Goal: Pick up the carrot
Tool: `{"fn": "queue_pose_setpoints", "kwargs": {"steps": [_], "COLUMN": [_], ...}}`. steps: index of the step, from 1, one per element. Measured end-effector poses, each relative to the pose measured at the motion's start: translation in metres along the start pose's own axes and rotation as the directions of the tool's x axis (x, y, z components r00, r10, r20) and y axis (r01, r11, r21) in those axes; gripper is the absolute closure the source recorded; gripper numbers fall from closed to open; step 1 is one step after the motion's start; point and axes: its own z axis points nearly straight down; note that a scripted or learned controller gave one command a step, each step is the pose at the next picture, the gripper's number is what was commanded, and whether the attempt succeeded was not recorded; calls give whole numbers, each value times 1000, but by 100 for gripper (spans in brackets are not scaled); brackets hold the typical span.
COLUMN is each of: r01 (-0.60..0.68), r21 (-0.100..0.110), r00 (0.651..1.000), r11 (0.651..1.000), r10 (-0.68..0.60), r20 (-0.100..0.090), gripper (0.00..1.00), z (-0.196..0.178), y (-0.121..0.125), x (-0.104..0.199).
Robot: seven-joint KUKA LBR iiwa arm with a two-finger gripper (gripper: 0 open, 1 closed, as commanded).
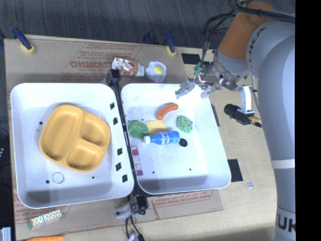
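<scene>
The carrot (167, 110) is a short orange piece lying at a slant in the upper middle of the right bin (213, 157). My gripper (194, 90) hangs over that bin's far right corner, up and to the right of the carrot and apart from it. Its fingers (182, 90) are spread open and hold nothing.
Just below the carrot lie a yellow block (156, 126), a green leafy piece (137, 129), a blue bottle (163, 138), a green spotted ball (184, 124) and a small black item (183, 143). The left bin (22, 149) holds a yellow divided plate (75, 137). A small carton (125, 67) and a toy egg (156, 71) sit behind the bins.
</scene>
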Motion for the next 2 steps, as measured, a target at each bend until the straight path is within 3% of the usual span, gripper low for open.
{"fn": "queue_pose_setpoints", "kwargs": {"steps": [1, 2], "r01": [115, 118], "r21": [1, 2], "r00": [993, 993], "r11": [993, 993], "r10": [-115, -118], "r20": [0, 0], "gripper": [0, 100], "z": [115, 105], "y": [-26, -26], "x": [59, 59]}}
